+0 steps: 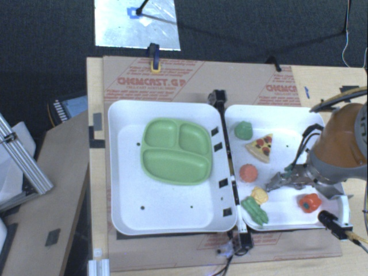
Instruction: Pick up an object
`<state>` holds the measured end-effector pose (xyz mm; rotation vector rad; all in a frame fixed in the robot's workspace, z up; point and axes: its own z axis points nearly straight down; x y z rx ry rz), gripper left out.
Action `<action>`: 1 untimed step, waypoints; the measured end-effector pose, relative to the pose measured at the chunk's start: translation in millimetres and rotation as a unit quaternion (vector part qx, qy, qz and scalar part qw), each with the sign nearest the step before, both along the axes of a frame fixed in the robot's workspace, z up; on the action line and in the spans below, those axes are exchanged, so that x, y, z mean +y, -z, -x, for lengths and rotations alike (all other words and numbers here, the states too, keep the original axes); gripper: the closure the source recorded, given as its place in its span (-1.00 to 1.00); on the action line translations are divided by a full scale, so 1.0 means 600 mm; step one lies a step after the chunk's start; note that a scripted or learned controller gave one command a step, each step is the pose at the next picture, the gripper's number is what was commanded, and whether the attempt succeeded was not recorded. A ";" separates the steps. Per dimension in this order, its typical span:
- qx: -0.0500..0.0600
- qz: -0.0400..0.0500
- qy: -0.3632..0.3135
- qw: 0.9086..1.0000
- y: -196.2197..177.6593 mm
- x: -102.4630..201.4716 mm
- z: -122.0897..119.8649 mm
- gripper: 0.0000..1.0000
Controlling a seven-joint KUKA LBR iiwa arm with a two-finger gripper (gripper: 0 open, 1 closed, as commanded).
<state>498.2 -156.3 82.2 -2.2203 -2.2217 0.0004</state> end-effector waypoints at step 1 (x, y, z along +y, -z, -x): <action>-0.002 0.000 -0.001 1.000 -0.022 0.000 -0.003 1.00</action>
